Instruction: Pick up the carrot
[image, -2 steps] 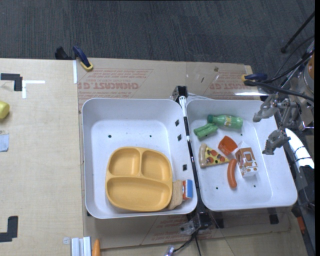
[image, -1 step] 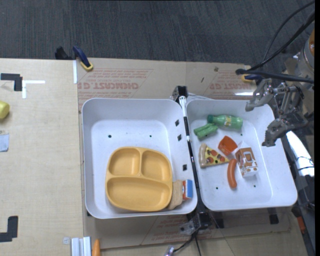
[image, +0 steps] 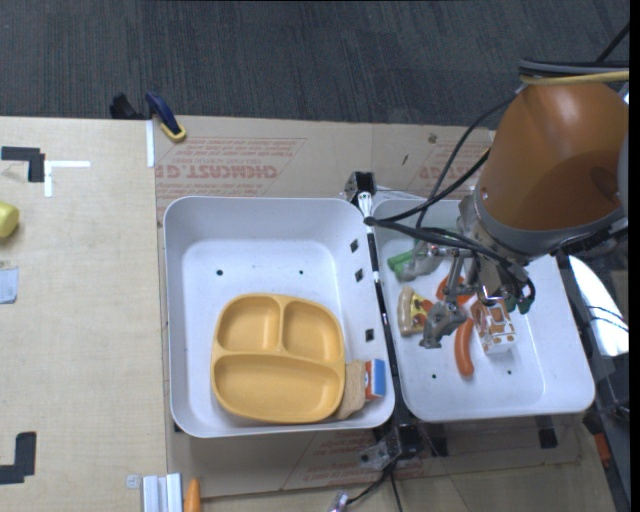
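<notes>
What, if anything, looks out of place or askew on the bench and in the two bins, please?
A small carton in the left bin stands wedged on edge between the yellow divided plate and the bin wall. In the right bin, toy food lies in a jumble beneath the gripper.

Under the gripper (image: 462, 318), the right bin (image: 560, 385) looks like smooth white plastic with a slight sheen. The carrot (image: 464, 353) just below the gripper is glossy orange, plastic-looking. Left of the gripper, the left bin (image: 190, 300) has the same smooth white finish, and the tray (image: 275, 360) in it is matt yellow plastic. Above the gripper, the orange band (image: 555, 160) is smooth and satiny. Cardboard (image: 250, 170) under the bins looks matt and papery.
</notes>
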